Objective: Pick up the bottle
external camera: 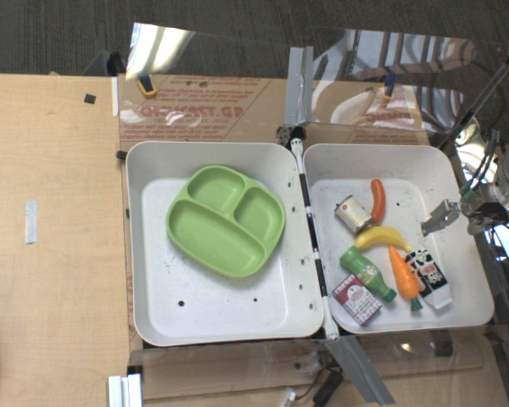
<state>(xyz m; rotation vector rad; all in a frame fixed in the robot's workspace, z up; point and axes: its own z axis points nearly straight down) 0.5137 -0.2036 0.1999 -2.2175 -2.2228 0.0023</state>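
Note:
The green bottle [366,275] lies on its side in the right bin [467,308], near the bin's front middle, with its cap pointing toward the front right. A banana [380,238] touches it on the far side, and an orange carrot [404,274] lies just to its right. My gripper [441,218] hangs over the right side of this bin, above and to the right of the bottle, apart from it. Nothing shows in its grasp.
The right bin also holds a small tin can [354,214], a red sausage [377,200], a cow-print carton [428,276] and a red box [356,300]. A green divided plate [226,220] sits in the left bin [153,312].

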